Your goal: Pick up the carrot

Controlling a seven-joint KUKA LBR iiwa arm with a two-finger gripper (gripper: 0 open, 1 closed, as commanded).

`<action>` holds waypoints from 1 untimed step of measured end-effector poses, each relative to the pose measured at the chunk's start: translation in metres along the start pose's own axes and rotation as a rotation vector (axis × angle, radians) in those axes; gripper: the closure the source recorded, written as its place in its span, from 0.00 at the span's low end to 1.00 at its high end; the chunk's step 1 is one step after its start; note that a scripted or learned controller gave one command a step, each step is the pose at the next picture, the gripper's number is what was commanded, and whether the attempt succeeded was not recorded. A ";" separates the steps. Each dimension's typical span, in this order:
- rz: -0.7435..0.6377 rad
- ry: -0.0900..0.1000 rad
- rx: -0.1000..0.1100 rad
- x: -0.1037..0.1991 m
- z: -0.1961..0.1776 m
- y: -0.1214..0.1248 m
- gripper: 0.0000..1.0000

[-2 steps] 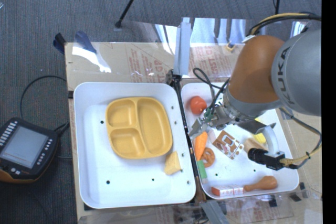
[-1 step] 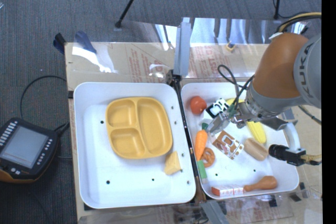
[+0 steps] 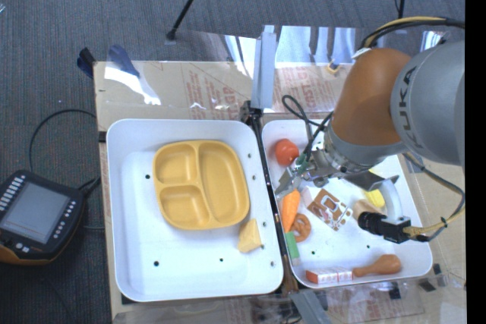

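Note:
The carrot point(image 3: 290, 209) is an orange tapered piece lying near the left wall of the right bin point(image 3: 420, 239), pointing toward the front. My gripper point(image 3: 292, 178) hangs just above the carrot's upper end, under the arm's orange band. From this view nothing appears to be held in it. The arm covers the back middle of the right bin.
In the right bin, a red tomato point(image 3: 286, 152) lies just behind the gripper. A pretzel point(image 3: 301, 228), a brown box point(image 3: 329, 209), a green piece point(image 3: 291, 246), a drumstick point(image 3: 376, 266) and a red-and-white box point(image 3: 326, 277) crowd the carrot. The left bin point(image 3: 129, 239) holds a yellow divided plate point(image 3: 201, 184) and a cheese wedge point(image 3: 249, 237).

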State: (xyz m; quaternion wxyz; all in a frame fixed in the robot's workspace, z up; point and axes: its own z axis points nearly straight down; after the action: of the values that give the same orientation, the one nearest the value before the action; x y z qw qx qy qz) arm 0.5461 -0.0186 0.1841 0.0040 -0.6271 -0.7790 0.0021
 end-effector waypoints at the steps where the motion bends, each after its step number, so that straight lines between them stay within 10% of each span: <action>1: -0.014 -0.002 -0.002 0.034 -0.020 0.015 0.00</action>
State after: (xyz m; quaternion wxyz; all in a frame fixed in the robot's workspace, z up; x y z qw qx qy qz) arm 0.5541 0.0182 0.2037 0.0027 -0.6217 -0.7833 0.0018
